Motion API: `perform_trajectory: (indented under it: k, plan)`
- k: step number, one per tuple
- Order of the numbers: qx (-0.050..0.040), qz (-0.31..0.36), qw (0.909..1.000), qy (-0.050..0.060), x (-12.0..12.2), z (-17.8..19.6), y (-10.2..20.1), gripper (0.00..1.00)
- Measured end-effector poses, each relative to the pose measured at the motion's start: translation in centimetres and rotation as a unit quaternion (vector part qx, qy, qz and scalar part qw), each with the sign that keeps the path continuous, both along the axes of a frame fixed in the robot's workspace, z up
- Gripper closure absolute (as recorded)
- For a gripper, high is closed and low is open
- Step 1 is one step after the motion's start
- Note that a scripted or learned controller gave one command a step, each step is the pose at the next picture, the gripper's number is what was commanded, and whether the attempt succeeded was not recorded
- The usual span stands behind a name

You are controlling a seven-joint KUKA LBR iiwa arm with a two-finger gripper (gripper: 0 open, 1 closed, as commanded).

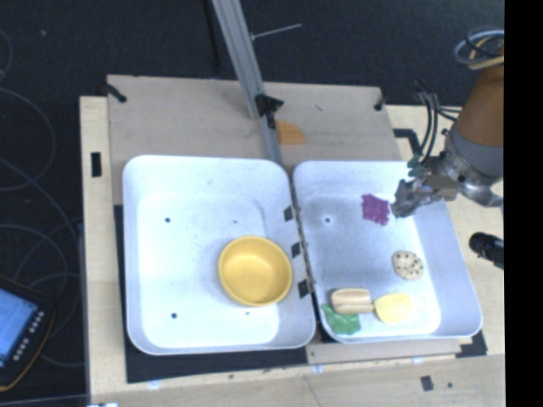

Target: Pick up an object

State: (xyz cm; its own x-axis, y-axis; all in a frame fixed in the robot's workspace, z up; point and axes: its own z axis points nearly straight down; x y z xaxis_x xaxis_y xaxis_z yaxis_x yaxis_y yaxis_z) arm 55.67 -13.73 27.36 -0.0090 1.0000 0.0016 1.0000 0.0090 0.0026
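Observation:
The right bin (441,253) holds a purple object (375,209) near its far side, a round tan cookie-like piece (408,264), a beige cylinder (351,300), a yellow lump (394,308) and a green leafy piece (339,319) at the front. My gripper (405,200) hangs over the right bin's far right part, just right of the purple object and close to it. Nothing can be seen between its fingers. A yellow bowl (254,270) sits in the left bin (161,227).
A slanted metal post (242,53) rises behind the bins, with an orange patch (289,133) on the board at its foot. A tablet (17,325) lies at the far left, off the bench. Cables trail on the dark floor.

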Motion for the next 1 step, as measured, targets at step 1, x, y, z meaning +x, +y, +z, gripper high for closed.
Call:
perform_trajectory:
  k: [1]
  plan:
    - [-0.0010,-0.002,1.0000,0.001,0.02,-1.51,4.86,1.00]
